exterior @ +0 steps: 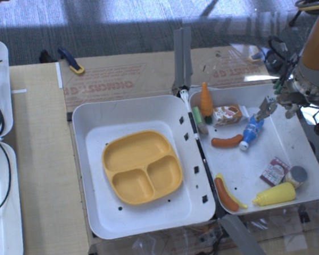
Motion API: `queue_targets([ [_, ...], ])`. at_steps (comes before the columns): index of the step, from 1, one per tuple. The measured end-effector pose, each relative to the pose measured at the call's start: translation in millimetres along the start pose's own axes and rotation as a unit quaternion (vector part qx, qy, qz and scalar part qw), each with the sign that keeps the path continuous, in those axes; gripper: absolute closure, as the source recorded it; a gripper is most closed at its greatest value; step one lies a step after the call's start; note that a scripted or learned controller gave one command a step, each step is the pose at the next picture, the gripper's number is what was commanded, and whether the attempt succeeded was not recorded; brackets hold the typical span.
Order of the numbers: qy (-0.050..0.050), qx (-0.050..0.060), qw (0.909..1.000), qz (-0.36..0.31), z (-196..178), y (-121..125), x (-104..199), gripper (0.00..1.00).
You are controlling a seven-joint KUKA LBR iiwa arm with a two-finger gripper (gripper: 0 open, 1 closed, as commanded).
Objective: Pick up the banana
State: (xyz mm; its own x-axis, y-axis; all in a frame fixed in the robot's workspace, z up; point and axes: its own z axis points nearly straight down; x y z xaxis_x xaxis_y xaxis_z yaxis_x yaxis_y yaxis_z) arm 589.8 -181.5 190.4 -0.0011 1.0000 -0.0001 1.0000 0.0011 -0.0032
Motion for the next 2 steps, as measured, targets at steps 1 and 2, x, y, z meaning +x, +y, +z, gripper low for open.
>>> queue_targets([
  [1, 0.002, -0.001, 0.9993, -0.037, 93, -87, -30, 0.0],
  [2, 0.001, 0.0, 0.9991, 0.042, 100, -113, 29, 0.0],
])
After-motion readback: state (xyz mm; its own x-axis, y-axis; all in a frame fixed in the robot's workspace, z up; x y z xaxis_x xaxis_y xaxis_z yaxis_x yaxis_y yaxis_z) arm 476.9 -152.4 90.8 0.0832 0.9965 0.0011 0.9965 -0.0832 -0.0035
